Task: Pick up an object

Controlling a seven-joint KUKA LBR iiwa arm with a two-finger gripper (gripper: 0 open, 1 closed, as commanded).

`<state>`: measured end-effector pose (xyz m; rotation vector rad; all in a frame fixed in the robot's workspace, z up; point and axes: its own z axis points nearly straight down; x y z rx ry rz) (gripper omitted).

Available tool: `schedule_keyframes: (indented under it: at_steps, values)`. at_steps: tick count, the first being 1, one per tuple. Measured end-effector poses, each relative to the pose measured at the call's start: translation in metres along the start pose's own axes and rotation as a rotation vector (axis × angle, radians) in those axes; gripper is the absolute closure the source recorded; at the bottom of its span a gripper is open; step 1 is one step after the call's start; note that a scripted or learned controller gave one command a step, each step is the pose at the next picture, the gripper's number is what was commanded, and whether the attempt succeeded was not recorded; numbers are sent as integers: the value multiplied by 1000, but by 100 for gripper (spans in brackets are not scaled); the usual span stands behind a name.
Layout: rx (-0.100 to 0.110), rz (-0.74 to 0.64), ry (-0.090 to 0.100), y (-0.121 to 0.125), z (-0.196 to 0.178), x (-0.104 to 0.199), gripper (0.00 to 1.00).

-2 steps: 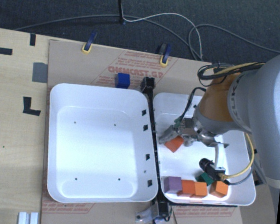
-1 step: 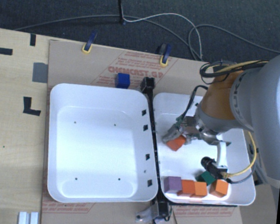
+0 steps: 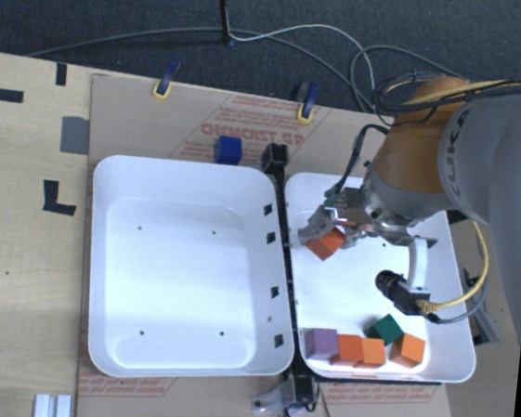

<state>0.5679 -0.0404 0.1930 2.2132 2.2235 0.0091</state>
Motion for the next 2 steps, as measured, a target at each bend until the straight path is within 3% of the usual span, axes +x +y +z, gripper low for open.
schedule_keyframes:
  at_steps: [1, 2]
  values:
    - [7, -1, 0, -7, -16, 64, 100]
    - [0, -1, 1, 19, -114, 127, 100]
